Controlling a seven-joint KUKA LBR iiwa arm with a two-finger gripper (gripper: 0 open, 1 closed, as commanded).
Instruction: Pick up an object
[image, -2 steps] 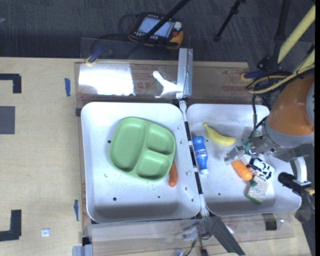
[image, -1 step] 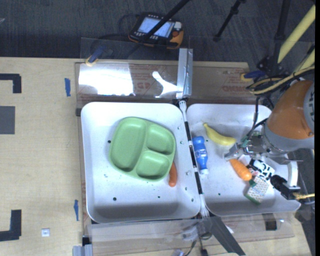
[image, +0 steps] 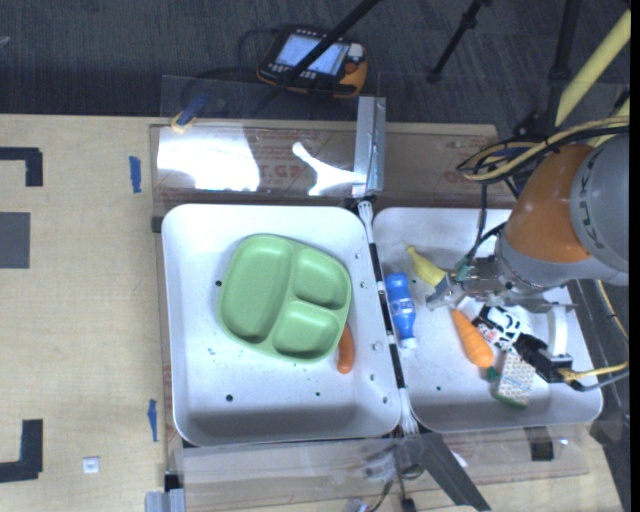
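The right bin (image: 440, 395) holds a blue bottle (image: 401, 306) along its left wall, a yellow banana (image: 425, 266) towards the back, an orange carrot (image: 473, 339) in the middle and a speckled green-and-white block (image: 515, 380) near the front right. My gripper (image: 450, 288) hangs low over this bin, between the banana and the carrot and just right of the bottle. The grey arm and its orange band (image: 550, 215) cover the bin's back right part. A black-and-white piece (image: 500, 322) lies under the wrist.
The left bin (image: 200, 390) holds a green divided plate (image: 285, 295) with a second small orange carrot (image: 345, 351) at its right edge. Cables and a black connector (image: 548, 365) trail at the right bin's right side. A metal divider (image: 383, 300) separates the bins.
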